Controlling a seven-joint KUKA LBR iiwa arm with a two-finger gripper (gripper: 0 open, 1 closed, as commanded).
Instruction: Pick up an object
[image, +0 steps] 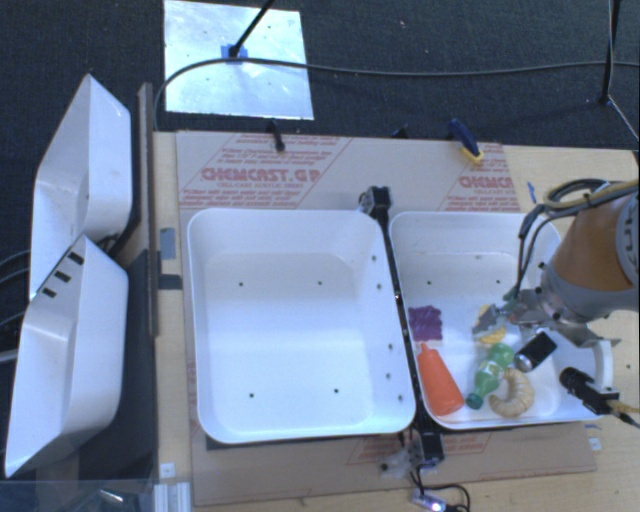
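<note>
Currently left bin (290, 330) is offering bare white floor. Right bin (450, 250) is carrying everything along its near edge: purple piece (425, 321), orange carrot (438, 380), green bottle (487, 380), tan croissant (512, 393). Gripper (497, 322) is hovering over a yellow item (493, 338); cannot tell its opening. Far half is lying bare.

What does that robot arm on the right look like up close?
The arm is a rounded grey body with a broad orange band above the wrist. Thin dark cables loop over it. The gripper at its tip is dark metal hardware.
</note>
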